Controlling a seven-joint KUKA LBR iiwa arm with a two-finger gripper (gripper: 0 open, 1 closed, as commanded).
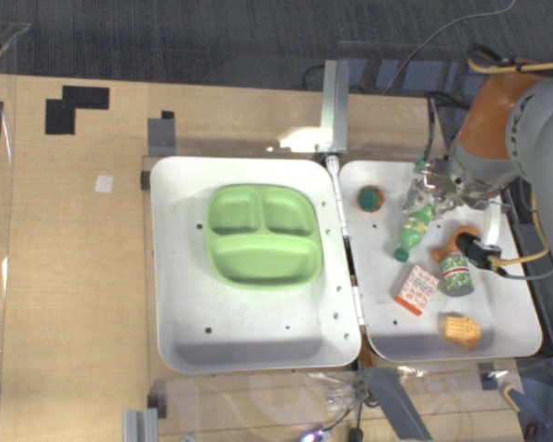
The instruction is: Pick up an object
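Observation:
In the right bin [498,339] lie several small objects. A green bottle [412,231] lies near the bin's middle, with a round green and red ball [371,198] to its left. A red and white packet [416,289] sits below the bottle. A green can [457,275] stands beside an orange piece [454,244]. A yellow corn-like toy [461,330] rests near the front edge. My gripper [430,189] hangs over the bin's back part, just above the bottle's upper end. Nothing shows between its fingers.
The left bin [175,330] holds a green divided plate [263,235] in its middle. A metal post [335,109] stands behind the seam between the bins. Cables [516,261] run along the right bin's right side under the arm.

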